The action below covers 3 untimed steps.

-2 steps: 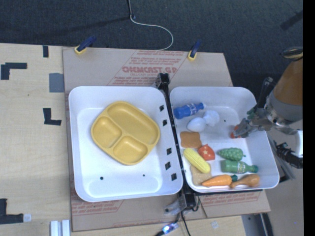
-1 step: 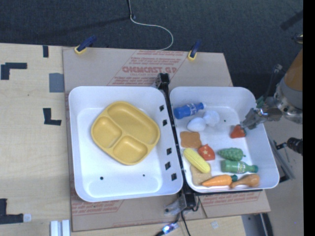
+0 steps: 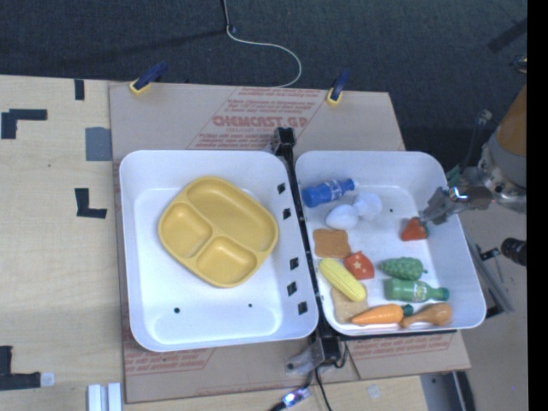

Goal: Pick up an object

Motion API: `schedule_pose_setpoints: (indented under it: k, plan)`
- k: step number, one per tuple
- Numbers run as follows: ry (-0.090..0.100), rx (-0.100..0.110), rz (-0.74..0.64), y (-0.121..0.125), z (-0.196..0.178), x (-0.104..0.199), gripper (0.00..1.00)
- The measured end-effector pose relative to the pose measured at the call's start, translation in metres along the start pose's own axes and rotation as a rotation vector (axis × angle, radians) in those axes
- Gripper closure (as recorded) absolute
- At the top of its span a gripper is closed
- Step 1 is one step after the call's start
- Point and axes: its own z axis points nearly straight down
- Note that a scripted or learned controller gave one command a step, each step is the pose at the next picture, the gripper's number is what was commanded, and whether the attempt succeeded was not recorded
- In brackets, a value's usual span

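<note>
A yellow tray (image 3: 218, 229) with three compartments lies tilted in the left bin (image 3: 141, 315), off to the upper part of its floor. Both bins sit on a sheet of cardboard (image 3: 248, 118) held by two blue-and-yellow clamps (image 3: 147, 77) at its far edge, and a thin cable (image 3: 265, 45) loops across the dark floor beyond. In the right bin (image 3: 458, 255), a blue bottle (image 3: 326, 192) rests near the dividing wall with a pale blue-white lump (image 3: 353, 210) just beside it; below them come a brown toast slice (image 3: 331, 244), a red piece (image 3: 360, 265) and a corn cob (image 3: 342, 279). Along the near wall a carrot (image 3: 378, 316) lies next to an orange-brown item (image 3: 432, 314), with a green bottle (image 3: 413, 291) and a knobbly green vegetable (image 3: 402, 269) above them. A small red toy (image 3: 414, 229) sits close to the bin's right wall. The gripper (image 3: 442, 205) hangs over that wall, its tips just above and to the right of the red toy; nothing is visible between them, and whether the fingers are apart or together cannot be told.
</note>
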Motion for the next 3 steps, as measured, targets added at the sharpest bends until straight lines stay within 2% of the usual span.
schedule_pose_setpoints:
  k: [1, 2, 3]
  plan:
    - [0.001, 0.001, -0.003, 0.015, -0.004, 0.042, 1.00]
    - [0.002, 0.001, -0.006, 0.032, -0.008, 0.101, 1.00]
    - [0.001, 0.003, -0.004, 0.044, 0.011, 0.149, 1.00]
